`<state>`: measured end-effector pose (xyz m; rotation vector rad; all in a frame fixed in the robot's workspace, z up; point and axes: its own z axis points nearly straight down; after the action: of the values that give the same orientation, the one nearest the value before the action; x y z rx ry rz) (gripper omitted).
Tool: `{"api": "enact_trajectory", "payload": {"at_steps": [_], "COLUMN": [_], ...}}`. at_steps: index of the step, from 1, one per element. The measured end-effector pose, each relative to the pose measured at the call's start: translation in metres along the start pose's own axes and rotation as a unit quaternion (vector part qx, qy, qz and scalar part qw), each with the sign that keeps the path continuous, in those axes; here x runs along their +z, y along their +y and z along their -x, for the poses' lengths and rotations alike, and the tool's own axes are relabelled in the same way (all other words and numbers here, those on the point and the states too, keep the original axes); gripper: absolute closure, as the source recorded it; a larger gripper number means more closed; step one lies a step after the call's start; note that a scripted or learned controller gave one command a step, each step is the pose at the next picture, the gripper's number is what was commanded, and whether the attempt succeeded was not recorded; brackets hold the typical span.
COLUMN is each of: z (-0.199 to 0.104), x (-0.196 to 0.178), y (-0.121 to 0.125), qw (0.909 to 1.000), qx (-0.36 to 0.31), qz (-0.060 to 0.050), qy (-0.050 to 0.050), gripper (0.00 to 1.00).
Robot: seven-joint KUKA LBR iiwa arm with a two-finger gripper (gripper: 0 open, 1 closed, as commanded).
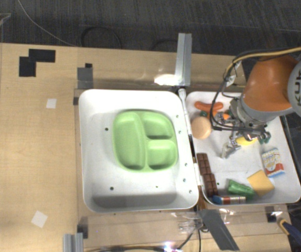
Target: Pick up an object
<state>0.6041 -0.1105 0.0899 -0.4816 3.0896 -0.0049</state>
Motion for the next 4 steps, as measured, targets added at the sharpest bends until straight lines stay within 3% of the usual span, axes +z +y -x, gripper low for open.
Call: {"api": "enact_trajectory", "payload": {"at_steps": [1, 2, 3, 4], "z": [0.000, -0.049, -0.072, -0.050], "x": [0.000, -0.002, -0.003, -0.002], "y": [0.000, 0.040, 0.047, 0.031], "qw": [1.0000, 0.9988, 0.9988, 0.9998], "qx": [0.000, 0.048, 0.049, -0.020], "qz": [0.000, -0.001, -0.002, 0.000], "qy": [0.000, -0.002, -0.005, -0.001], "gripper": [0.00, 0.00, 0.00, 0.00]}}
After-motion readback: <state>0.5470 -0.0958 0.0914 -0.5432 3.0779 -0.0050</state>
